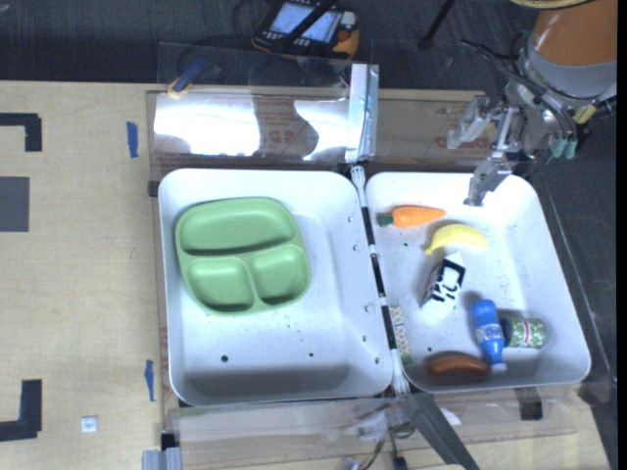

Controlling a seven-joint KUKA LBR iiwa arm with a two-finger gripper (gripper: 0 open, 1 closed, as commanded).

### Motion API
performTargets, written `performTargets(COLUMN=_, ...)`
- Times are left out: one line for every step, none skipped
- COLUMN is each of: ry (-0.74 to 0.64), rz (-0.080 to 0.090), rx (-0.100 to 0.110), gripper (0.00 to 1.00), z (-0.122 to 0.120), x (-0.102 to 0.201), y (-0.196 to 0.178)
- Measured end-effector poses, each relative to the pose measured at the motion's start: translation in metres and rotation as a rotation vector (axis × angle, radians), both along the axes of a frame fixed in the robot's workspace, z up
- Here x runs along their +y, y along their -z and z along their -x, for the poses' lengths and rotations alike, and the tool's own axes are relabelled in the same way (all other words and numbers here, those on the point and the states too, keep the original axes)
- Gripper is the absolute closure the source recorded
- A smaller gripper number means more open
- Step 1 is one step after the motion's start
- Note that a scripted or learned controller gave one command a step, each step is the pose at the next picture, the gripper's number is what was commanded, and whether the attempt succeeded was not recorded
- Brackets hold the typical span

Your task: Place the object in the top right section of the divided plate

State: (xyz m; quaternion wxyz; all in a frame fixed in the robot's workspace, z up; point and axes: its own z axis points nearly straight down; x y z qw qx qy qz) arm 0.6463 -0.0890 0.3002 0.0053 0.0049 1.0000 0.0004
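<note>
A green divided plate [242, 253] lies in the left bin, with one long section at the top and two smaller ones below. The right bin holds a carrot [416, 216], a yellow banana [456, 237], a black-and-white box [445, 283], a blue bottle [487, 330], a green can [524, 333] and a brown sausage [457, 364]. My gripper [487, 182] hangs over the top edge of the right bin, right of the carrot and above the banana, with nothing seen between its fingers.
Two white bins sit side by side, the left bin [196, 355] and the right bin [554, 262], split by a metal divider [377, 272]. A clear panel [255, 125] stands behind the left bin. A handheld controller [306, 25] lies beyond the bench.
</note>
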Motion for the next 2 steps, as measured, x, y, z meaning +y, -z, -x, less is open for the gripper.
performTargets(ry=0.374, rz=-0.002, rx=0.006, gripper=0.00, z=0.053, x=-0.008, y=-0.045)
performTargets(ry=-0.171, rz=0.002, rx=0.000, gripper=0.00, z=0.007, x=-0.053, y=-0.037)
